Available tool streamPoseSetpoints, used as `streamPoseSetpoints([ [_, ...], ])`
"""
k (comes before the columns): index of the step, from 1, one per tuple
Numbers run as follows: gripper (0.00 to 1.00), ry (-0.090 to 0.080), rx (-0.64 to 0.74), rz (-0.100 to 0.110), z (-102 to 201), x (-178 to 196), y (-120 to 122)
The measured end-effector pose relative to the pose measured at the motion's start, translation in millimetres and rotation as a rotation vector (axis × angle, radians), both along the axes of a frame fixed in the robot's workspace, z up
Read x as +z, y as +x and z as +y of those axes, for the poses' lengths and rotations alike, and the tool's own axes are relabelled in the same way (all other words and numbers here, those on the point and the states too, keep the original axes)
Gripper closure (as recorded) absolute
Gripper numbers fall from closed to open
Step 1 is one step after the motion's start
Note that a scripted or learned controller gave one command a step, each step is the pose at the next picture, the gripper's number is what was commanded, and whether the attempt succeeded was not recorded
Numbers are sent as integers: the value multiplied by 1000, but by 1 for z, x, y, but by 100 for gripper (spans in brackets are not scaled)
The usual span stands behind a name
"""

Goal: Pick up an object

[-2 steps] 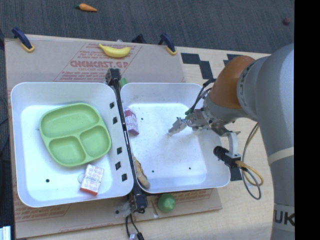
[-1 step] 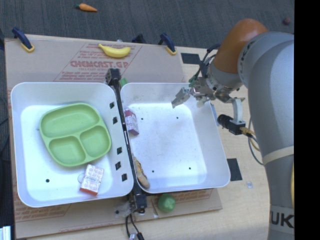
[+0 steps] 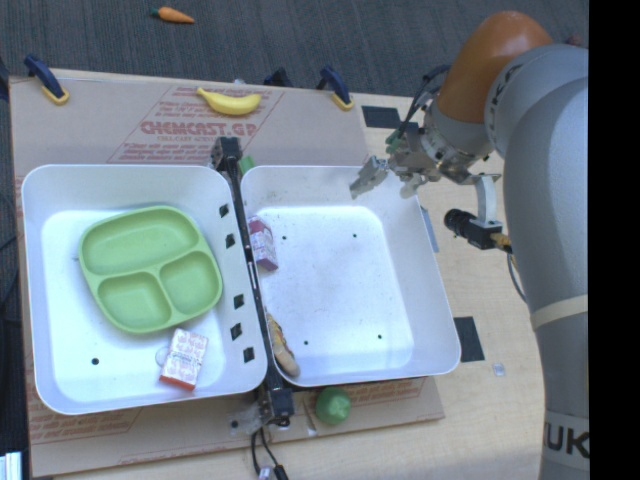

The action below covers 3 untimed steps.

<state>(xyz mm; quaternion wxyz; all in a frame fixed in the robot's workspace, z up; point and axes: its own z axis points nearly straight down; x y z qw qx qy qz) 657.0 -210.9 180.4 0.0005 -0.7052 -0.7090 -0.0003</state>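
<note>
My gripper [image 3: 387, 181] hangs over the far right corner of the right bin [image 3: 400, 298]. Its two fingers are spread apart, open, with nothing between them. A small red and pink packet [image 3: 262, 243] lies against the right bin's left wall, well left of the gripper. A tan, peanut-shaped object [image 3: 281, 348] rests in that bin's near left corner. In the left bin [image 3: 40, 298] sit a green divided plate [image 3: 150, 268] and a red and white box [image 3: 184, 358].
A yellow banana [image 3: 230, 100] lies on the cardboard behind the bins. A green ball [image 3: 333, 405] sits on the bench just in front of the right bin. An orange carrot [image 3: 175, 14] lies on the dark floor beyond. Blue clamps [image 3: 45, 78] hold the cardboard's edge.
</note>
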Motion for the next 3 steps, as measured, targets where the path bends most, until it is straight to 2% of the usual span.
streamPoseSetpoints([
  [1,0,-1,0,4,0,-24,-94],
  [2,0,-1,-1,-1,0,25,-34],
  [3,0,-1,2,3,1,-89,-7],
])
